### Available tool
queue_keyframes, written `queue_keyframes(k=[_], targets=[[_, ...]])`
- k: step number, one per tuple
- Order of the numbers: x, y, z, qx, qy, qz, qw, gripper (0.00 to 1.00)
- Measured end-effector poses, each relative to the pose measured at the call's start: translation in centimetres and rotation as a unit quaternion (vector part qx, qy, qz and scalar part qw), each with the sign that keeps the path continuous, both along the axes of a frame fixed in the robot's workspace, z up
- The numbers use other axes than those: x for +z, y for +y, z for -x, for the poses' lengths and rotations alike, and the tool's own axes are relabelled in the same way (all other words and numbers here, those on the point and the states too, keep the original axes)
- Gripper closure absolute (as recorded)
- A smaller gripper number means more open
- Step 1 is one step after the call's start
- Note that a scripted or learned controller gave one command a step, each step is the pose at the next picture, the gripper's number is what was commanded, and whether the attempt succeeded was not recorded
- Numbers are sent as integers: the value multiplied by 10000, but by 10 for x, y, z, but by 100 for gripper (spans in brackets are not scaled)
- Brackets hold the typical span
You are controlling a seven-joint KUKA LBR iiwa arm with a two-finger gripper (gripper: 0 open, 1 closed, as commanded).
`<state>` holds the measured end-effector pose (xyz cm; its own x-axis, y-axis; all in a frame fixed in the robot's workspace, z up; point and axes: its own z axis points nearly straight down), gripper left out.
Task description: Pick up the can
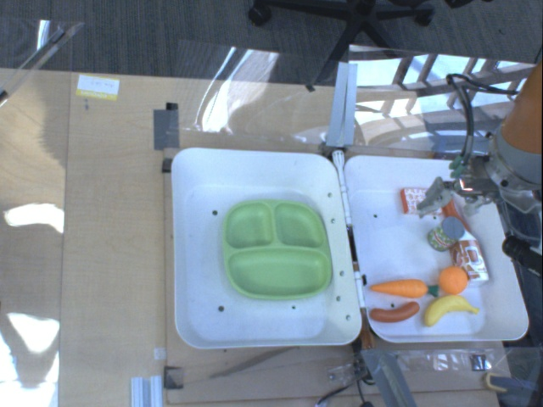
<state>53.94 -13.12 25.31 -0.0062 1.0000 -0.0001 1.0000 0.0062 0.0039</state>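
Here, starting at the left, the tabletop (102, 253) is bare pale wood, with a yellow label (97, 86) near its far edge. Next comes the left bin (195, 227), holding a green divided tray (277, 248) set near its middle, with open white floor all round the tray out to the bin's walls. The two bins meet along a narrow seam, and a grey upright post (344, 104) stands just behind that seam.

The right bin (373, 193) is more crowded. Its left and far parts are open floor; the things cluster toward the right and near walls. A carrot (399, 288) and a sausage (394, 313) lie along the near left, a banana (450, 309) and an orange (453, 280) just right of them, close to the near wall. A red packet (413, 199) lies farther back. The can (441, 238) lies on its side near the bin's middle right, a small carton (471, 259) just beside it.

My tool (451, 200) hangs above the can, between it and the red packet; I cannot tell whether it is spread or clenched. Nothing shows in its grasp.
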Motion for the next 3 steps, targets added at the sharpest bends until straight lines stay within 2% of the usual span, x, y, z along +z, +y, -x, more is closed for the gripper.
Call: queue_keyframes(k=[1, 2, 3], targets=[[-166, -63, -69, -594, -21, 5, 9982, 0], [-167, -68, -126, -1207, 138, -14, 9926, 0], [-166, -55, -57, -1625, -14, -1, 9867, 0]])
